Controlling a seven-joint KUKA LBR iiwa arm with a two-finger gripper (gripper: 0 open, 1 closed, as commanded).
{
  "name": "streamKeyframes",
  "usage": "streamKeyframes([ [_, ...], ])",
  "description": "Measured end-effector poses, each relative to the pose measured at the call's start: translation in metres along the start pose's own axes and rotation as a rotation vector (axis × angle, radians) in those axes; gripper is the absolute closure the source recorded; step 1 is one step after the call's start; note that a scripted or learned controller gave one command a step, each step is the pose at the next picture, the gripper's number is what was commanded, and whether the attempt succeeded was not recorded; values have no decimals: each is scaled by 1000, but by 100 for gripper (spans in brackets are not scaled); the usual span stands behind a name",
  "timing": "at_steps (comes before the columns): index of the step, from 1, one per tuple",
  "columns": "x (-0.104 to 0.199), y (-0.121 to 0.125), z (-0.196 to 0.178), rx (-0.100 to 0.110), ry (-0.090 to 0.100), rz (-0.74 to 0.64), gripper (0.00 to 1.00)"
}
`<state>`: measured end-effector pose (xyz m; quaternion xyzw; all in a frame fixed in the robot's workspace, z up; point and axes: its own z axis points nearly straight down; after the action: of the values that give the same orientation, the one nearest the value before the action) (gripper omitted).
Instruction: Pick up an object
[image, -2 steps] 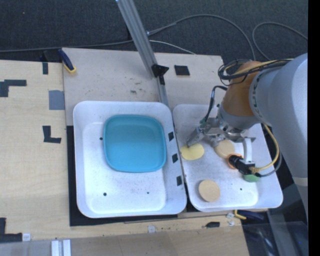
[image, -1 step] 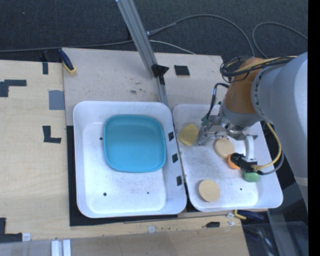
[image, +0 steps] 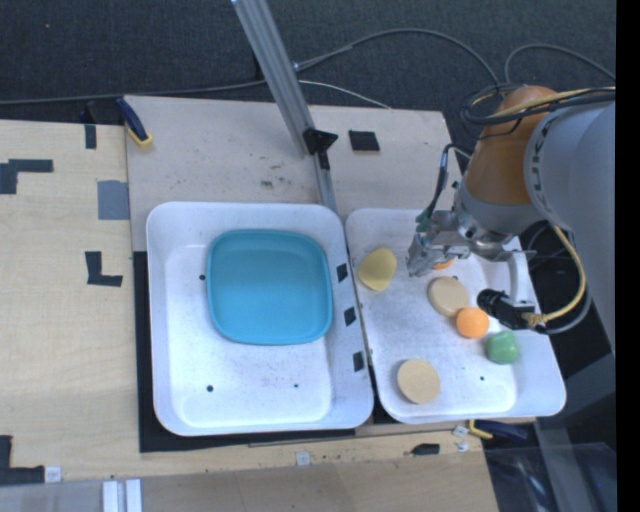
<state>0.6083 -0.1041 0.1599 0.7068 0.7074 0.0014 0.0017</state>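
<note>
The right bin (image: 455, 400) holds a pale yellow piece (image: 378, 268) at its left, a tan oval piece (image: 448, 296), an orange ball (image: 472, 322), a green piece (image: 502, 347) and a round tan disc (image: 418, 380) near the front. My gripper (image: 432, 255) hangs low over the bin's upper middle, between the yellow piece and the tan oval. A small orange bit (image: 441, 264) shows just under the gripper; whether it is held I cannot tell.
The left bin (image: 180, 330) holds a blue square plate (image: 268, 285). A metal pole (image: 290, 90) slants in from the top toward the gap between the bins. Black cables (image: 560, 300) loop off the arm over the right bin's right edge.
</note>
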Motion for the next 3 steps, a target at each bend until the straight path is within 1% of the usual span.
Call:
streamKeyframes([
  [1,-2,6,-61,0,0,1,100],
  [2,-2,7,-113,0,0,0,100],
  [3,45,12,-113,4,1,-3,100],
])
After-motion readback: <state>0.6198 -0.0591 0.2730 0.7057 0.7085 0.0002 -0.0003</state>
